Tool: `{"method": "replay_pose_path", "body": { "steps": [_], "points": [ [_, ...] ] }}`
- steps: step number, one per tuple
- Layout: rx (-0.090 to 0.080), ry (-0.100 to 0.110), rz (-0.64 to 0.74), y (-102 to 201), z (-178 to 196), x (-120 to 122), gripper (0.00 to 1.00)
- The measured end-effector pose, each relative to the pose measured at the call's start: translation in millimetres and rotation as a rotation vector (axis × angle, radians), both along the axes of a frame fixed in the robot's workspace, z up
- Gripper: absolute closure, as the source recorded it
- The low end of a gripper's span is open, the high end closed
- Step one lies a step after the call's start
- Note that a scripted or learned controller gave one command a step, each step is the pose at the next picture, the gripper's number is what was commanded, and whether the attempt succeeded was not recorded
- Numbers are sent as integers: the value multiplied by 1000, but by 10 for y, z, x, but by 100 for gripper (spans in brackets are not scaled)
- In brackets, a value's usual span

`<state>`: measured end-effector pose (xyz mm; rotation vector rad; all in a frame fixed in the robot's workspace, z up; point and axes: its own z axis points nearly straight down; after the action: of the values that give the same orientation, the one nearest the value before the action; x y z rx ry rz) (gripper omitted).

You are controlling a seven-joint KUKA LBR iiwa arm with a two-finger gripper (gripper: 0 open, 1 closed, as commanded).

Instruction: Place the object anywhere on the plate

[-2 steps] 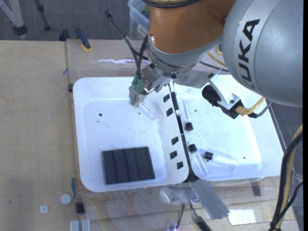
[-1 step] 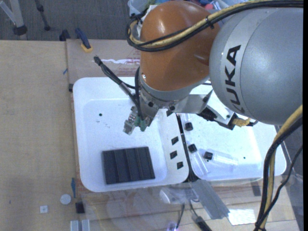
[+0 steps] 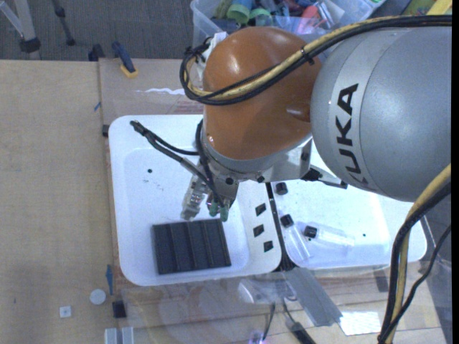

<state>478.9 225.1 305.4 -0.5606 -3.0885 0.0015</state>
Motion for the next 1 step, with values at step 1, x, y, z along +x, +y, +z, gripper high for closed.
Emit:
{"method": "replay_pose_path", "body": {
  "steps": [1],
  "points": [
    [-3, 0, -591, -4, -136, 0, 100]
  ]
}}
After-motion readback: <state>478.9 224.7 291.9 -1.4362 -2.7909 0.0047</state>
